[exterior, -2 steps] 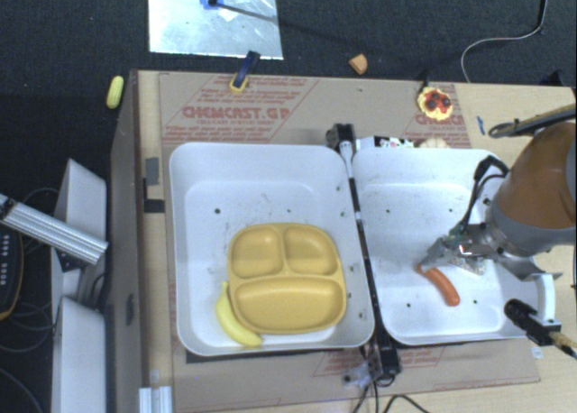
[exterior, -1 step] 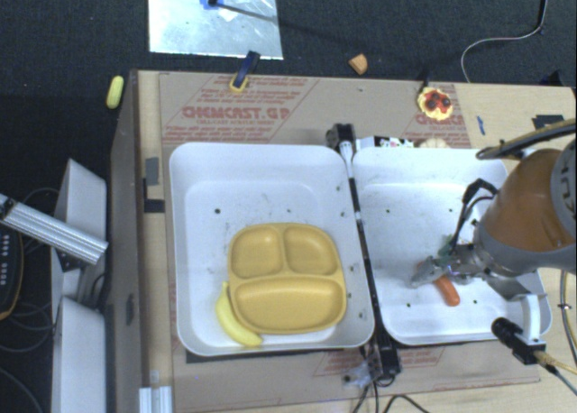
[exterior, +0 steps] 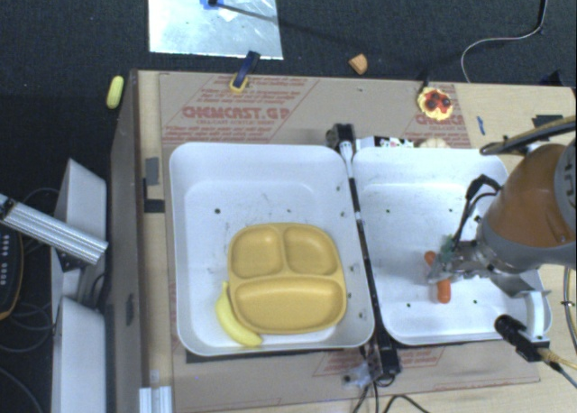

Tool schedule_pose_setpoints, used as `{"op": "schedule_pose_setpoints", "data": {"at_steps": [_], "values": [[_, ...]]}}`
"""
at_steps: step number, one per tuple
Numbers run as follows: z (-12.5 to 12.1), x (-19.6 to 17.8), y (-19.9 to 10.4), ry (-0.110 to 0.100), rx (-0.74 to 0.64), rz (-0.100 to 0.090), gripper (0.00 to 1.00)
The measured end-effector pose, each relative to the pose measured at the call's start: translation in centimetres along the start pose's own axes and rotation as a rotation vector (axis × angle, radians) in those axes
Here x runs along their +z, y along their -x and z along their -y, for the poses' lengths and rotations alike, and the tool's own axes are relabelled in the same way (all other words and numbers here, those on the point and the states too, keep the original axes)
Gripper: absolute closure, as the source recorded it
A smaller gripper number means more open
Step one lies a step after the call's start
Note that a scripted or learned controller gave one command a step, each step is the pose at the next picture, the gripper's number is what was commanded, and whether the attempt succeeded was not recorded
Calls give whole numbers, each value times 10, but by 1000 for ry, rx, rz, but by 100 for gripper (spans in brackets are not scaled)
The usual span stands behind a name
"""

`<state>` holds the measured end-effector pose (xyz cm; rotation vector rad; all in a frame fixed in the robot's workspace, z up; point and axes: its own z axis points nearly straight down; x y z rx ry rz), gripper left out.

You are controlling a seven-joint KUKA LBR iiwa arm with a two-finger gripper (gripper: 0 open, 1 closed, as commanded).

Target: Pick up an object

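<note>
In the right bin [exterior: 406, 213] a small orange carrot-shaped toy [exterior: 442, 290] lies on the white floor near the middle. A small red and green piece [exterior: 438, 253] shows just above it, against the tip of my gripper [exterior: 455, 263]. The gripper reaches in from the right, low over the bin floor, right beside both small items. The arm's orange band [exterior: 532, 204] and grey wrist cover the bin's right side. Whether anything sits inside the gripper is hidden by the wrist.
The left bin [exterior: 207, 177] holds a yellow divided plate [exterior: 287, 276] with a yellow banana [exterior: 233, 323] tucked at its lower left. A black divider [exterior: 359, 222] separates the bins. Small loose items lie on the cardboard behind the bins.
</note>
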<state>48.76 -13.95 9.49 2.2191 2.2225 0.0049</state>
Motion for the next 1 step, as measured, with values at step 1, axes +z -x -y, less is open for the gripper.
{"op": "schedule_pose_setpoints", "data": {"at_steps": [1], "values": [[-38, -90, -71, 0, -2, 1, 100]]}}
